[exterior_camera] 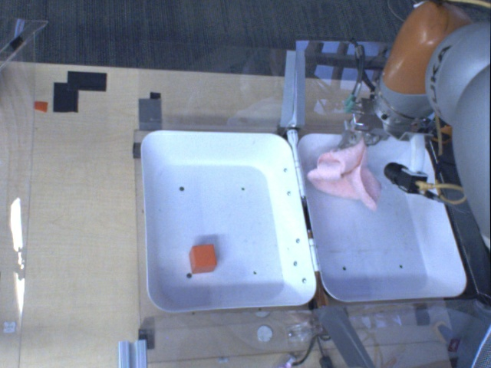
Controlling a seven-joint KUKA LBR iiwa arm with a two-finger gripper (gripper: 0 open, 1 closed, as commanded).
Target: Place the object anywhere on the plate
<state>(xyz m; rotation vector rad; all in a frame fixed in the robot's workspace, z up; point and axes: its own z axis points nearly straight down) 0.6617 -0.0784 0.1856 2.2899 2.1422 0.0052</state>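
A small orange cube lies in the left bin, near its front left. A pink, crumpled, cloth-like thing is in the right bin at its back left. Its top corner rises to a peak between the fingertips of my gripper, which hangs over the back of that bin, shut on that corner. The rest of the pink thing droops down and to the left onto the bin floor. I cannot make out a plate as such.
A metal divider runs back between the bins. A black fitting with a yellow cable sits just right of the pink thing. The grey and orange arm fills the upper right. Black and orange markers lie on the bench, far left.
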